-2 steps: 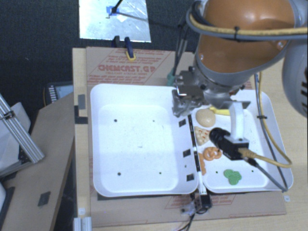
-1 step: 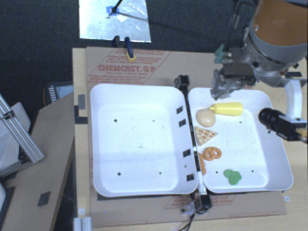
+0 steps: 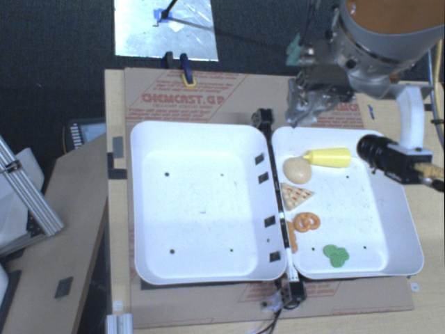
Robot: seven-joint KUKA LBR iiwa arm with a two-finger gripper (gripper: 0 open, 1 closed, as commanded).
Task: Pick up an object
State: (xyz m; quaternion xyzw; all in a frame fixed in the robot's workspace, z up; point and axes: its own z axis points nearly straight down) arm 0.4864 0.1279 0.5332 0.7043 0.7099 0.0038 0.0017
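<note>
Under bins: cardboard (image 3: pixel 208 89) reads "CHEMCAST GP" | jaws (image 3: pixel 306 110): state cannot be told

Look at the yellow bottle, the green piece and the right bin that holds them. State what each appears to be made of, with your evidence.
Yellow bottle: probably smooth plastic, going by its even colour and soft sheen. Green piece: likely moulded plastic or rubber, flat matte green with lumpy edges; too small to be sure. Right bin: thin formed white plastic, judging by its rounded corners and shallow raised rim.
</note>
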